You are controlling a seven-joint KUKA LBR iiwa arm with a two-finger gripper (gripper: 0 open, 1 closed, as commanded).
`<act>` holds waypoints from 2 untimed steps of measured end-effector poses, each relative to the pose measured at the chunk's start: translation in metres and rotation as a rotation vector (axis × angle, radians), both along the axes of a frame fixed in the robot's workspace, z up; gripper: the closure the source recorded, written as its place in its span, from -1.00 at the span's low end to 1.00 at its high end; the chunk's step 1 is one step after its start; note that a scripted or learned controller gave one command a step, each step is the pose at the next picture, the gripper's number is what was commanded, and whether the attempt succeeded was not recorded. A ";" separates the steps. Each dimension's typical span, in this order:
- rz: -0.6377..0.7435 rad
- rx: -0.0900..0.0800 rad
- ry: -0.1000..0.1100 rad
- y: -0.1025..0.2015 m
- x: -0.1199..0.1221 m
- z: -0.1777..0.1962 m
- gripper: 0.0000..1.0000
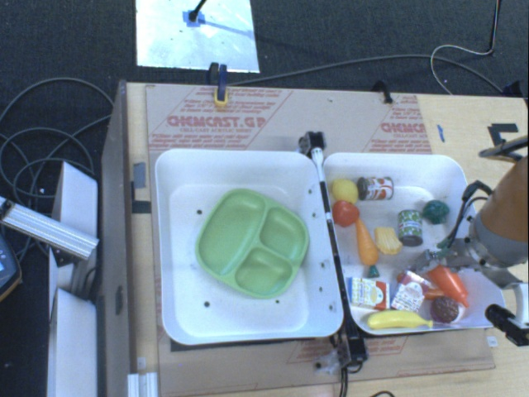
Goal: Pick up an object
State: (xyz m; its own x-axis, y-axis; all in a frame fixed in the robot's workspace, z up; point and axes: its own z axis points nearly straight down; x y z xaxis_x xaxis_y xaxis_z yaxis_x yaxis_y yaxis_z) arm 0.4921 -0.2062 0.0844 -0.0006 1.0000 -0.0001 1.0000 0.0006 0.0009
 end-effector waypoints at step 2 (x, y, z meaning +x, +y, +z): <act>0.004 0.000 -0.004 0.035 0.041 0.063 1.00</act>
